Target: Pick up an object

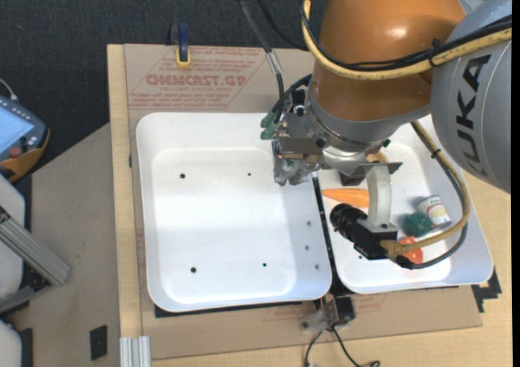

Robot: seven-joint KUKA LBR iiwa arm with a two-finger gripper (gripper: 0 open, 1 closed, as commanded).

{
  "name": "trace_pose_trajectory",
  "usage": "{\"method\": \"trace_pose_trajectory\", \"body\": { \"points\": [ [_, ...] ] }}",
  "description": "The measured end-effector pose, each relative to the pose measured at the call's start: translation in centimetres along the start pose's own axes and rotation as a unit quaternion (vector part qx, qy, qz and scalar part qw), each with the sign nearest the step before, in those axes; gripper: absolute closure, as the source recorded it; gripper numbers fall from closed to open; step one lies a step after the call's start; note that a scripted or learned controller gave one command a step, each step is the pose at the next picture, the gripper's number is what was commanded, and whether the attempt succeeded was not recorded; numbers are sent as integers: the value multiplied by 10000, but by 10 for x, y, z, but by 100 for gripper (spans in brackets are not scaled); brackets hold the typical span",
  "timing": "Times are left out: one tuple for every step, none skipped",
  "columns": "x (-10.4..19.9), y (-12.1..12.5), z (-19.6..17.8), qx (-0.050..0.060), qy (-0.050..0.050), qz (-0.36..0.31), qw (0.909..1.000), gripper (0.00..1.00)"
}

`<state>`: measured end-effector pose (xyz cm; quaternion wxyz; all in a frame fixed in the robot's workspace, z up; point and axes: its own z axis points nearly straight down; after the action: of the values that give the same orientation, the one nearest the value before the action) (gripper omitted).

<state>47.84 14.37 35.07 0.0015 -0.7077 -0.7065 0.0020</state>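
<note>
Bins sit side by side. At the left bin (162, 219), the gripper (288, 169) hangs low over its right edge; its opening cannot be told. The right bin (443, 269) holds an orange carrot-like piece (349, 195) and, further right, perhaps a small bottle (435, 211).

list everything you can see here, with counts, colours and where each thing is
bins: 2, white, side by side on the board; left bin, right bin
orange piece: 1, orange, right bin, near the divide
small bottle: 1, white with green, right bin, outer side
green object: 1, green, right bin, beside the small bottle
red piece: 1, red-orange, right bin, near edge, partly hidden
board: 1, brown with red print, under both bins
clamp: 1, blue and yellow, far edge of the board
arm: 1, grey with orange band, over the right bin
gripper: 1, dark metal, above the divide between the bins
</note>
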Motion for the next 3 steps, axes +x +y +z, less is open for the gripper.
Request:
{"method": "trace_pose_trajectory", "body": {
  "points": [
    [38,7,-46,-51,19,-32,10000,100],
    [2,0,-29,-1,-3,11,10000,100],
    [5,1,-102,-69,20,-14,10000,100]
  ]
}}
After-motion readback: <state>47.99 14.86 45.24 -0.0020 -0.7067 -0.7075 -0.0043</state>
